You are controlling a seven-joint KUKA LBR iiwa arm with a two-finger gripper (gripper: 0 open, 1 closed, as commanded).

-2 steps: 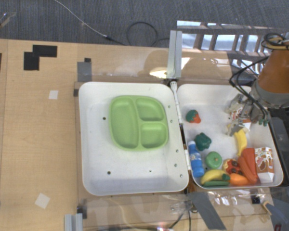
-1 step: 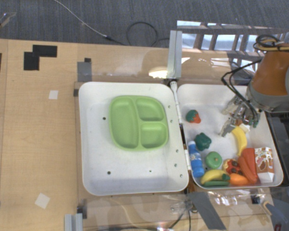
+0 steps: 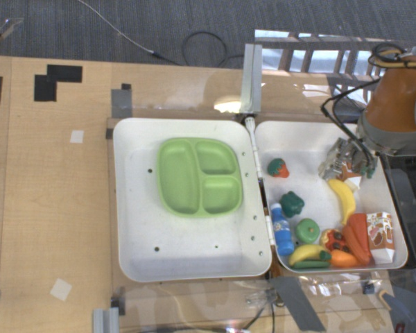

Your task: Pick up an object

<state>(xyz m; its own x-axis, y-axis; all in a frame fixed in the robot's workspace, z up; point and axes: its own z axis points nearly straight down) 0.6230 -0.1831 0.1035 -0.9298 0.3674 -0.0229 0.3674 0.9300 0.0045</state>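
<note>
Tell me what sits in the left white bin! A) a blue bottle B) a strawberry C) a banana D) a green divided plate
D: the green divided plate lies alone in the left bin, while the banana, blue bottle and strawberry are all in the right bin.

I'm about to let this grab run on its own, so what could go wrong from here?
The gripper hangs just above the top end of the banana, so it might clip only the tip and lose it. That banana lies close to the carrot and the carton, which a low pass could nudge. The toys at the bin's near edge are piled tightly, so a grab there may catch two.
</note>
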